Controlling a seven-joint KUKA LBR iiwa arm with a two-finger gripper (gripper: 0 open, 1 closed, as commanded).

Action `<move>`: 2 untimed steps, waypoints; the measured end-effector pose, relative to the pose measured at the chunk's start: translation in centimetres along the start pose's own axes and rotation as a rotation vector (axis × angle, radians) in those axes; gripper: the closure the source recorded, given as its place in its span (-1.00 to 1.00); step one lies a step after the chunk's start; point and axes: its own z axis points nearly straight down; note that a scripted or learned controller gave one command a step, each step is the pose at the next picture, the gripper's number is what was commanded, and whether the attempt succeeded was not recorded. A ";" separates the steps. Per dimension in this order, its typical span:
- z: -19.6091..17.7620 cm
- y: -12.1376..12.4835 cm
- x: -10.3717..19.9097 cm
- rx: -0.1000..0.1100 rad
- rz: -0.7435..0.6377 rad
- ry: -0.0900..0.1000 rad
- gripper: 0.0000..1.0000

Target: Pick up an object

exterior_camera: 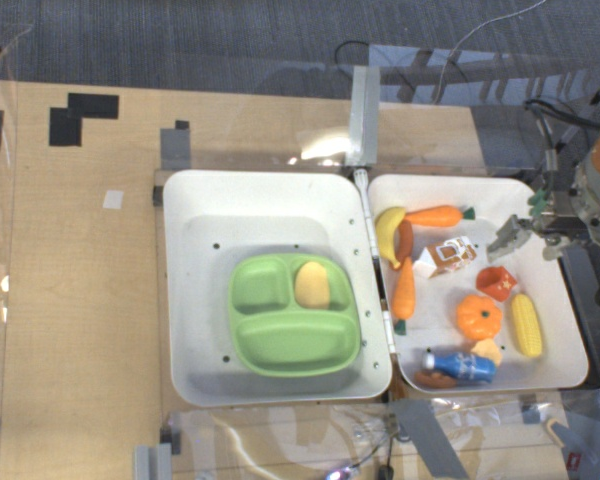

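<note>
Since nothing sits between my fingers, the pick is not done yet; approach, descent, grip and lift are all left, as I judge it.

Near to far, right bin (570,368): blue bottle (462,365) at the front edge, a small yellow piece (487,349) touching it. Behind those, pumpkin (479,317) and corn (525,325) side by side. Red item (497,283) just behind the pumpkin. Left of them 1 carrot (405,290) lying lengthwise, snack pack (453,255) beside it. Farther back, banana (387,233) with a brown sausage-like piece (405,238) against it, and a 2nd carrot (438,215) across the back.

Left bin (190,368): green tray (290,348) with a yellow egg-shaped item (313,286) in its right rear compartment.

My gripper (528,236) hangs over the right rear of the right bin, fingers spread apart, holding nothing. Closest candidate looks like the red item, just in front of it. No target is committed as far as I can tell.
</note>
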 end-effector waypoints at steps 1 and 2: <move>11.4 4.7 3.1 0.002 0.126 0.001 -1.00; 10.9 1.7 1.4 0.002 0.337 0.002 -1.00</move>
